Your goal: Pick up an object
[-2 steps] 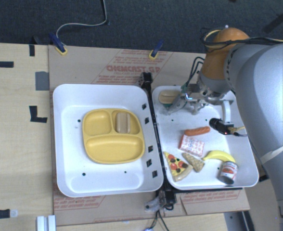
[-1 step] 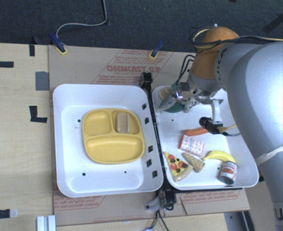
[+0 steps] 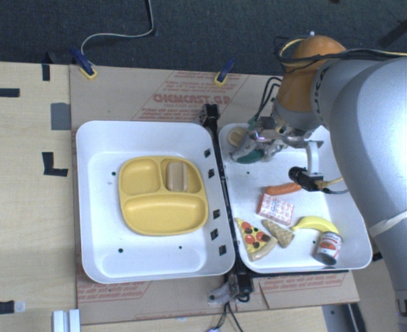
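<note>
Two shallow white bins sit side by side on the cardboard-covered surface [image 3: 120,95], meeting along a black clipped seam, which looks meant to keep a picking side and a spare side within the arm's reach. The left bin [image 3: 96,199] carries a yellow divided tray [image 3: 163,198], lying flat near its middle with a small tan piece [image 3: 177,177] in its upper right compartment; nothing there is being approached. The right bin [image 3: 349,244] holds the loose goods, spread apart rather than piled, which I judge makes single picks easier: a pizza slice toy [image 3: 254,238] near the seam, a tan cracker-like wedge [image 3: 282,234] just beside it, a red and white packet [image 3: 276,207] above those, an orange carrot-like stick [image 3: 284,188] touching the packet's upper edge, a banana [image 3: 315,223] and a small dark jar [image 3: 328,246] at the lower right. The grey arm [image 3: 369,137] leans in from the right, and its claw [image 3: 259,142] is lowered into the bin's upper left corner, over a teal and tan object [image 3: 243,151], seemingly the chosen target. I cannot tell whether the claw is spread or pinched, nor whether it touches that object, so no grasp can be claimed.
</note>
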Motion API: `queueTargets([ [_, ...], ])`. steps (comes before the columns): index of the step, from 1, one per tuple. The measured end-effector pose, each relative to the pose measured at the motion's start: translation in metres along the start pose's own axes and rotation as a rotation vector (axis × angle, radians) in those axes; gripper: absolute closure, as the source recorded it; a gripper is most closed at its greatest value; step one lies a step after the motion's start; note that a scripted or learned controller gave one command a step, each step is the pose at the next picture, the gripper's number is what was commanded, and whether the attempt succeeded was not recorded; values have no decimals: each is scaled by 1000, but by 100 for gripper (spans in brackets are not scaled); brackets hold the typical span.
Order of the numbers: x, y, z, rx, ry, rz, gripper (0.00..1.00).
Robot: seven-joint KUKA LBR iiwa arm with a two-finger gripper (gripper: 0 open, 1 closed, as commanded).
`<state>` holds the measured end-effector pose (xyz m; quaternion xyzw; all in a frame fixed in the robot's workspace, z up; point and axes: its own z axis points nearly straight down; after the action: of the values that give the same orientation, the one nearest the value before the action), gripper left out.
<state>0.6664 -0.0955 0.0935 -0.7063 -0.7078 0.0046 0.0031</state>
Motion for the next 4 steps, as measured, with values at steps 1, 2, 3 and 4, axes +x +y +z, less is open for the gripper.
queueTargets([
  [1, 80, -27, -91, -12, 3, -1, 100],
  [2, 80, -28, -90, -9, 3, 0, 0],
  [3, -9, -31, -82, -9, 0, 2, 0],
  [4, -40, 3, 6, -12, 0, 1, 0],
])
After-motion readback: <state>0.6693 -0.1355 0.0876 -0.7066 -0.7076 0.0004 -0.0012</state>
